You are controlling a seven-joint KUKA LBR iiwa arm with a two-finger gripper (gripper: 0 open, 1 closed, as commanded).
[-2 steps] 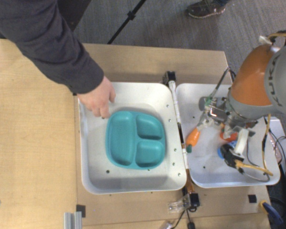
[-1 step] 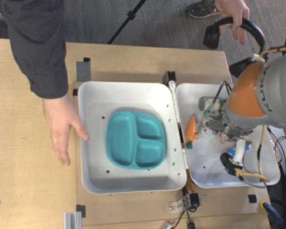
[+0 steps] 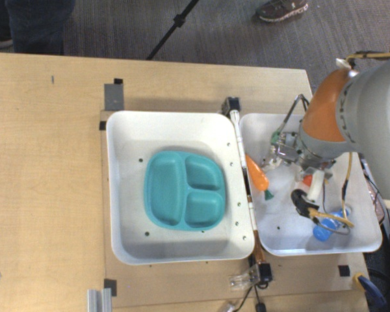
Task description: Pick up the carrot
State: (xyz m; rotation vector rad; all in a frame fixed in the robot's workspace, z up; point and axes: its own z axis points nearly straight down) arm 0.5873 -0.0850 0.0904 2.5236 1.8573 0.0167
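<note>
The carrot (image 3: 257, 174) is orange with a small green end toward the front. It lies in the right bin (image 3: 286, 242), against that bin's left wall. My gripper (image 3: 283, 153) hangs over the right bin's back half, just right of the carrot's upper end. A narrow gap shows between them, and nothing is seen held. The grey arm with its orange band covers the bin's back right part.
A teal divided plate (image 3: 185, 188) lies in the middle of the left bin (image 3: 127, 174). A small blue object (image 3: 322, 231) sits near the right bin's front right corner. Bare wooden bench (image 3: 45, 174) stretches to the left.
</note>
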